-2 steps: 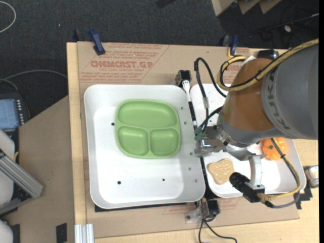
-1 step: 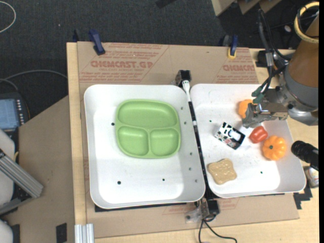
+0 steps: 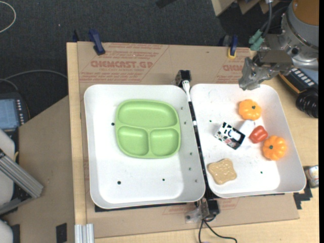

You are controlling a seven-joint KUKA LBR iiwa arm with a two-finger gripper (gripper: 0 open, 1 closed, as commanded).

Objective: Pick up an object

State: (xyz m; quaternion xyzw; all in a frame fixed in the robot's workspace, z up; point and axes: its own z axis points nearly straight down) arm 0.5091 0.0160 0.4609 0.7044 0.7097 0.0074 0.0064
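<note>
Bins: two, white, shallow, side by side on a brown board [image 3: 152, 59] printed with red lettering.

Left bin [image 3: 101, 176]: one green tray [image 3: 148, 128] with three compartments, one long at the far side and two smaller at the near side. It lies toward the far half of the bin; bare white floor runs along the near and left sides.

Right bin [image 3: 288, 181]: five items.
- Pumpkins, two, orange. Far pumpkin [image 3: 249, 109] sits toward the far right; near pumpkin [image 3: 274, 147] lies close to the right wall.
- Pepper [image 3: 258, 134], one, red, between the two pumpkins and just beside the near one.
- Block [image 3: 229, 135], one, black and white, at mid-bin, left of the pepper and apart from it.
- Toast [image 3: 222, 171], one, tan, near the front left corner, close to the divide between the bins.
The far left part of this bin is bare, as is the near right corner.

Gripper [image 3: 249, 81]: over the far rim of the right bin, above the far pumpkin and apart from it. Nothing is seen between its fingers; whether they are spread or pressed together cannot be told.

Clamps: two at the board's far edge, one blue [image 3: 96, 41], one yellow and blue [image 3: 232, 47]. Cables trail off the board's near edge.
</note>
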